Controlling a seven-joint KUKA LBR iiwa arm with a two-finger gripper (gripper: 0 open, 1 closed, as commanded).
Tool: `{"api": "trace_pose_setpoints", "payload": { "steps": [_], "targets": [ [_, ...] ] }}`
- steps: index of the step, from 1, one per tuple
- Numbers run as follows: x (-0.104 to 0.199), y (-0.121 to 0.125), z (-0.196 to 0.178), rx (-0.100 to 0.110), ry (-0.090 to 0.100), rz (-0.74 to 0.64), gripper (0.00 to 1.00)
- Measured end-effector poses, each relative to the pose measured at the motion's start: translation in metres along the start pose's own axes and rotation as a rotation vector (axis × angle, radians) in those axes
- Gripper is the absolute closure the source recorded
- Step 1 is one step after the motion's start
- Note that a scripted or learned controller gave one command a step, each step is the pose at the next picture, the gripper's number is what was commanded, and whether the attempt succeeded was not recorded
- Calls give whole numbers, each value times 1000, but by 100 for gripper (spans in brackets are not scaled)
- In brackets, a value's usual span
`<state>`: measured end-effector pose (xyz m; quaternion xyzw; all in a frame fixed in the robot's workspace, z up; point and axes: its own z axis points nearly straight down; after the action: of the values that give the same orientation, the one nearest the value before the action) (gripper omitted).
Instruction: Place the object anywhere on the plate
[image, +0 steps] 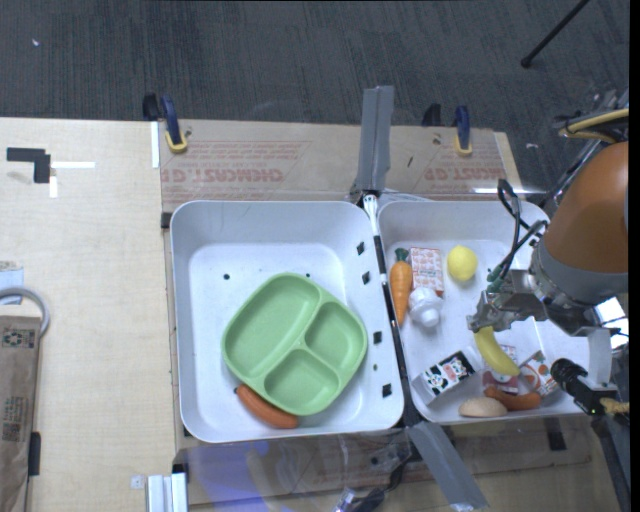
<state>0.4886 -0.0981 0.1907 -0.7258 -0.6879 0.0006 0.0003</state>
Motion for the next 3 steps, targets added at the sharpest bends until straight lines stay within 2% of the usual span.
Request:
{"api": "trace_pose_setpoints", "payload": {
  "steps": [1,2,3],
  "targets": [
    [72,4,-94,1,-2,-1,100],
    [72,4,-94,1,-2,0,0],
    [144,23,1,4,-1,-24,0]
  ]
}}
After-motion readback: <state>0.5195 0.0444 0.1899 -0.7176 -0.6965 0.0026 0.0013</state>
